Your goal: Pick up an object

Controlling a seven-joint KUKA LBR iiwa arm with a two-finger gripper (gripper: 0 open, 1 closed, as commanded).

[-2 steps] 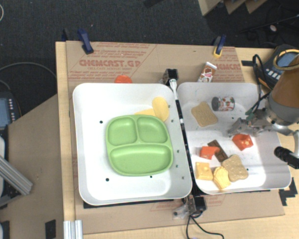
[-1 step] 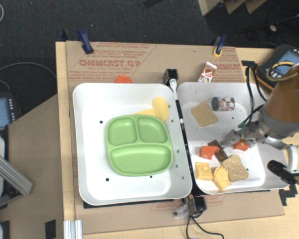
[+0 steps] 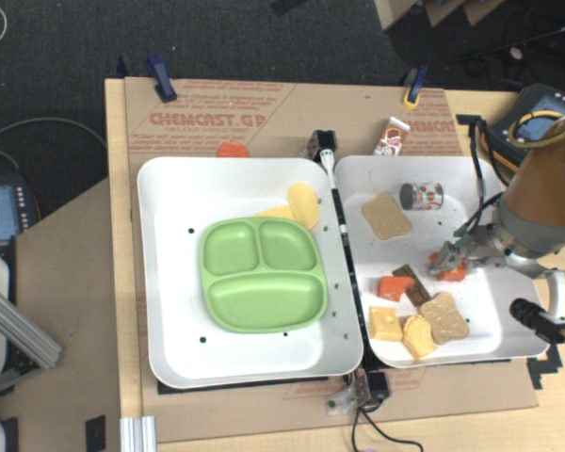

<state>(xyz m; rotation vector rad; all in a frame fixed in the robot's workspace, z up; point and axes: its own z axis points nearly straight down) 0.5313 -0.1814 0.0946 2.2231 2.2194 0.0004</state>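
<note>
Near the right edge of the right bin (image 3: 358, 172), the gripper (image 3: 449, 258) sits low over a small red object (image 3: 451, 272); I cannot tell its grip. Next: a confirmed close, then a lift.

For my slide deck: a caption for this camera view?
KUKA arm's gripper low in the right bin over a small red item; green divided plate in the left bin.

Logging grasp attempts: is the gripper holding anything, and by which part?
Cannot be told: the gripper sits low in the right bin over a small red object.
</note>
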